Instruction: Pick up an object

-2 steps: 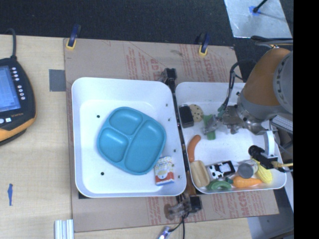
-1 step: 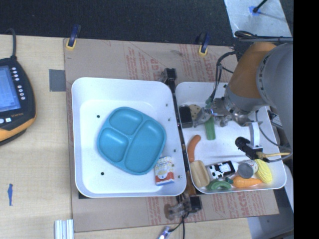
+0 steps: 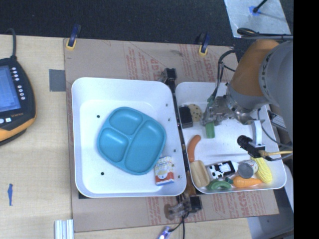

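Currently gripper [image 3: 210, 119] low in right bin [image 3: 225, 90], directly over small green block [image 3: 209, 130]; finger state: cannot tell, grasp unconfirmed. Risks: block slips sideways on closing; dark object [image 3: 186, 116] and hot dog [image 3: 193, 145] nearby, collision possible. Corn [image 3: 263, 169], carrot [image 3: 246, 182] well apart. Blue divided plate [image 3: 131, 140] in left bin [image 3: 79, 133], clear of arm.

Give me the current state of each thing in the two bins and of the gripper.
Blue three-compartment plastic plate: flat in left bin, right way up.
Small white carton: beside the plate's lower right edge.
Orange sausage-shaped toy: lying in right bin.
Yellow toy corn cob: lying by right bin's lower right corner.
Small green block: just below the gripper; grasp cannot be judged.
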Robot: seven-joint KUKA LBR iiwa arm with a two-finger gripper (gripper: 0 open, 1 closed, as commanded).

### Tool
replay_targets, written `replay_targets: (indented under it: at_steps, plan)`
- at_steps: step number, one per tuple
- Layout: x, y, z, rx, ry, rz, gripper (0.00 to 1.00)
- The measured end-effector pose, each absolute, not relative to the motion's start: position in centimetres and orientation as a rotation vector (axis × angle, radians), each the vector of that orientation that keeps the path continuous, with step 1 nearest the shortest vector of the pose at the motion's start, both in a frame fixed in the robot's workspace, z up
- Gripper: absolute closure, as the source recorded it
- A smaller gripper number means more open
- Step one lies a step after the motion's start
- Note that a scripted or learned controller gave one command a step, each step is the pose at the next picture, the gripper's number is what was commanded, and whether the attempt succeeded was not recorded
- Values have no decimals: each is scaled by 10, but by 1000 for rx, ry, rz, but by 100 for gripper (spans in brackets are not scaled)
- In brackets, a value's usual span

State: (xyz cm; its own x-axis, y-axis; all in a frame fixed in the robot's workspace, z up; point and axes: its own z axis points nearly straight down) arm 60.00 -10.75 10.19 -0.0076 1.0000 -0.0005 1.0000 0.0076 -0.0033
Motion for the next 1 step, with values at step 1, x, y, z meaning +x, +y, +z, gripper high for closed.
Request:
replay_targets:
  at_steps: [1]
  plan:
    - [597,-32,192,-2214,-2224,2,100]
